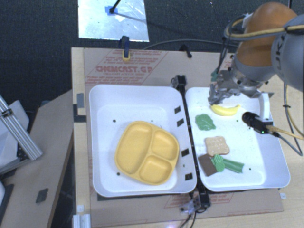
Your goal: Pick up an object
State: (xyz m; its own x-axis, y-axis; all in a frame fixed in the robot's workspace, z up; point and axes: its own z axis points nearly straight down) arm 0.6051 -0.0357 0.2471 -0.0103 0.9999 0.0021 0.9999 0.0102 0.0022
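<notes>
nearest the lens, at the front of the right bin (275, 175), a green broccoli-like toy (227, 165) is lying against a small brown block (206, 164), with a tan cracker or toast piece (216, 146) just behind them. further back a flat green leaf shape (205, 122) is resting on the bin floor, and behind that a yellow banana (225, 109) is curving along near the back wall.

the gripper (217, 95) is hanging over the banana's left end, touching or nearly touching it, so the step in hand looks like the approach or the descent onto that fruit (my reading, not a thing shown). how wide the tool is standing, and whether anything is in it, i cannot tell: the wrist and cables are covering the tip.

the next move is probably calling for a settle straight down and a close across the banana's narrow body, not along its curve, since a smooth, rounded, plastic-looking toy is likely to be squirting sideways under an off-centre pinch.

the left bin (109, 103) is carrying a yellow divided plate (147, 152) with three compartments, glossy and rigid-looking. both bins are looking like thin, smooth white plastic with rounded corners, sitting on a brown cardboard sheet (123, 65).
</notes>
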